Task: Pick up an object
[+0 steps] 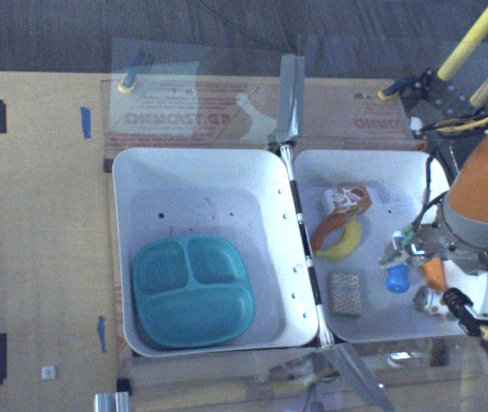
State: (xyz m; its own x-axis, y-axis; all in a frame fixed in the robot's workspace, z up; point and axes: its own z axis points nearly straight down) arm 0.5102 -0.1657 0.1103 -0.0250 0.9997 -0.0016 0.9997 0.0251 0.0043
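Nearest the camera, a teal divided plate lies flat on the floor of the left bin, occupying its near half. The plate has three compartments: two small ones on the far side and one long one on the near side. A few dark specks mark the bin floor beyond it.

Immediately to the right, the right bin shares a metal divider rail with the left bin. It contains the following items:

- A small woven, sponge-like pad on the near-left part of the floor.
- A yellow banana near the centre, touching an orange curved piece that lies against its left side.
- A red-and-white packet just beyond the banana, on the far side.
- A small blue object toward the right, just beside the gripper.
- An orange item at the right edge, partly covered by the arm.

The arm reaches in from the right, its orange band above the right wall of the right bin. The gripper is over the right part of that bin, above the blue object (possibly touching it; the view is too cluttered to confirm). The finger opening cannot be determined, and no object is visibly held between the fingers.
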